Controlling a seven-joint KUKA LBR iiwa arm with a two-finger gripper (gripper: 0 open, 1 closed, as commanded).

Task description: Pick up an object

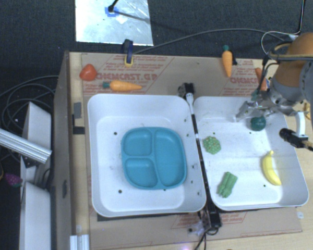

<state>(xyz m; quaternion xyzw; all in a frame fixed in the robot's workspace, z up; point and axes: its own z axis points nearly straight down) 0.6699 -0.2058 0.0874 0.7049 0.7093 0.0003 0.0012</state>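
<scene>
End effector (256, 113) stands over the small dark-green ball (258, 123) at the back of the right bin (297, 191); finger state cannot be told. Recommended: centre squarely over the ball and close gently, as a round item may roll aside.

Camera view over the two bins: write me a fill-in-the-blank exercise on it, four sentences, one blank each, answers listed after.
1. The blue divided plate lies in the ____ bin.
2. The banana lies in the right bin and its colour is ____.
3. The gripper hangs above a small dark ____ ball at the far side of the right bin.
4. Outside the bins, two ____ lie on the cardboard: one behind the left bin, one behind the right.

Missing words: left; yellow; green; carrots
</scene>
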